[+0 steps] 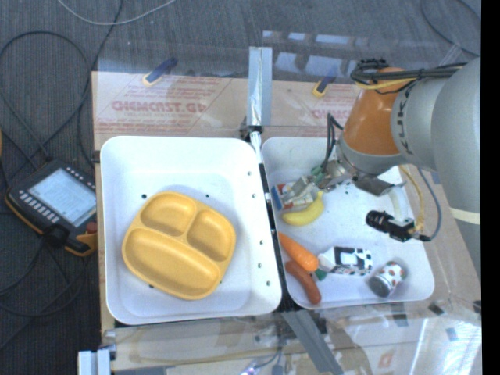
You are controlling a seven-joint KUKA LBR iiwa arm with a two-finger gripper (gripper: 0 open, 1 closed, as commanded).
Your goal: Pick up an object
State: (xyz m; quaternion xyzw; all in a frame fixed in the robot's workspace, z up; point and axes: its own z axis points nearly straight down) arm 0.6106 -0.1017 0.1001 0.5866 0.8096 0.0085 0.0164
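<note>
Banana [305,213], lying in the right bin [414,287] by its left wall, sits under the pincer [301,194], whose spread cannot be told, so it should straddle the fruit squarely before lifting.

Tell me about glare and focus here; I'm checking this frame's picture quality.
Camera view: even, soft light, with the white bins slightly washed out; pale reflections streak the clear panels along the top and bottom edges; the yellow tray is sharp, while the hand over the banana looks a little blurred.
</note>
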